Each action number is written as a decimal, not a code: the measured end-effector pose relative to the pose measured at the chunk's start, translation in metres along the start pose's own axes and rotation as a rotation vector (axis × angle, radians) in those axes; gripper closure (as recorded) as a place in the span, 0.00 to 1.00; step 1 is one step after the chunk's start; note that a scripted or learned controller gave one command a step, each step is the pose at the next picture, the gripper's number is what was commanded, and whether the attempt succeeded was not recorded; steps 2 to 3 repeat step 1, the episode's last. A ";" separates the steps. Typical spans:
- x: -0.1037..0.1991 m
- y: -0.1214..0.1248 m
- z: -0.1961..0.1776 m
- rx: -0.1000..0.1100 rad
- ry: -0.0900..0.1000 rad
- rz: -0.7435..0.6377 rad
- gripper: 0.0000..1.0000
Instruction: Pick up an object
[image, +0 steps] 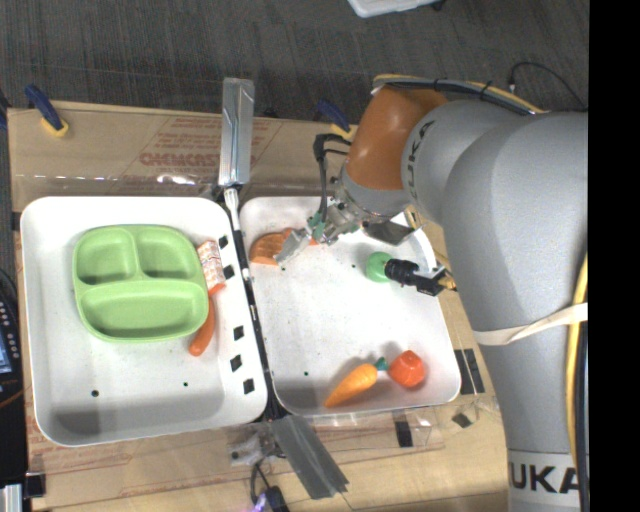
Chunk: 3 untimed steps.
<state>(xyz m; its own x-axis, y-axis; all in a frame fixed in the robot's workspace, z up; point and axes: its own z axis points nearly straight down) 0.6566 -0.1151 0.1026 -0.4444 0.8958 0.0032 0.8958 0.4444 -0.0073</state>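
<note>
Where right bin (300, 385) meets divider: gripper (297, 243) low over orange piece (266, 247)

Green divided tray (138, 283) in left white bin (60, 400), on cardboard (170, 145).

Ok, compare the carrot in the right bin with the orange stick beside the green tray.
The carrot is fat, tapered, with a green top; the stick is slim and plain. The carrot lies in the right bin beside a tomato; the stick leans against the green tray. Both are orange.

dark grey carpet floor (120, 45) surrounds a cardboard-covered bench (150, 145).
</note>
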 end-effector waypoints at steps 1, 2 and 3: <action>0.000 0.001 -0.008 0.001 0.000 -0.005 1.00; 0.000 0.001 -0.008 0.001 0.000 -0.005 1.00; 0.000 0.001 -0.008 0.001 0.000 -0.005 1.00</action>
